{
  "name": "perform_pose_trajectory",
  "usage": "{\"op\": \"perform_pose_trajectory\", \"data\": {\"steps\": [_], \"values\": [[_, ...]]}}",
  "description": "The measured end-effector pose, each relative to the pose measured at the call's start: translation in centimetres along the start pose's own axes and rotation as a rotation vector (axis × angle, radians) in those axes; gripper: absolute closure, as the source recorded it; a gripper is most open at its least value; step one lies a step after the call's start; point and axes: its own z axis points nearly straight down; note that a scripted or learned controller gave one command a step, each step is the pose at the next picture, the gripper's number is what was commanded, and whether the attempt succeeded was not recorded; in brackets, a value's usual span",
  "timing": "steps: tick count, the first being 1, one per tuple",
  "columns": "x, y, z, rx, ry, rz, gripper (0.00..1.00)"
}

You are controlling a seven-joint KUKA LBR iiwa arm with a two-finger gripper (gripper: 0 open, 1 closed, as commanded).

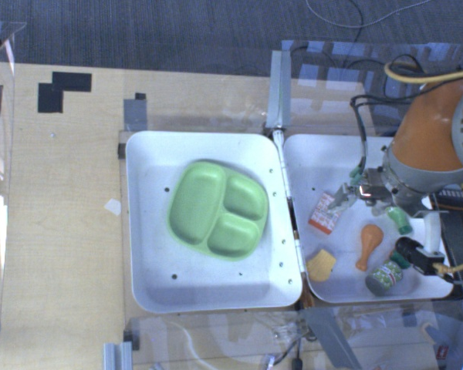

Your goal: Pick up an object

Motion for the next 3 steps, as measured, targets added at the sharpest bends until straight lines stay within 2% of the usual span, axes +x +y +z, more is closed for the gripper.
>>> {"op": "perform_pose_trajectory", "data": {"steps": [1, 2, 3], "values": [[0.4, 2.9, 9.0, -0.011, 0.000, -0.035, 0.00], [0.6, 3.0, 7.9, -0.014, 0.002, -0.038, 1.00], [5.0, 7.4, -0.6, -0.002, 0.000, -0.136, 1.00]]}}
